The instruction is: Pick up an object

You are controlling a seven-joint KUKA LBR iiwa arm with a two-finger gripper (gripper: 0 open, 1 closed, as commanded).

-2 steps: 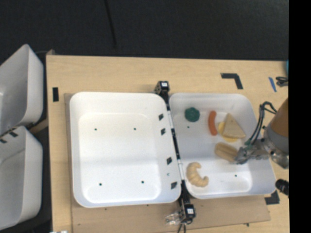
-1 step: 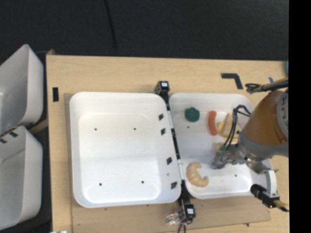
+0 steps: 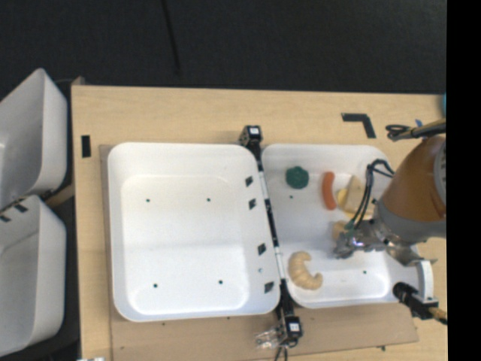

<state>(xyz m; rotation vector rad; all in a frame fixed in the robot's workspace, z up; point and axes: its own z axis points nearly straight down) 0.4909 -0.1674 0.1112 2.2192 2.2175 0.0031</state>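
The left bin (image 3: 184, 228) offers a wide bare floor, bounded by its raised rim and by the clipped divider (image 3: 264, 216) where the two bins meet. The right bin (image 3: 316, 164) is crowded: the arm (image 3: 417, 190) and its gripper (image 3: 347, 245) cover the right half, with a green object (image 3: 297, 177), an orange-red stick (image 3: 328, 189) and a pale yellow piece (image 3: 348, 192) along the far side and a curved tan pastry (image 3: 304, 270) near the front left corner. Bare floor remains between the green object and the pastry beside the divider, and along the front wall to the right of the pastry.
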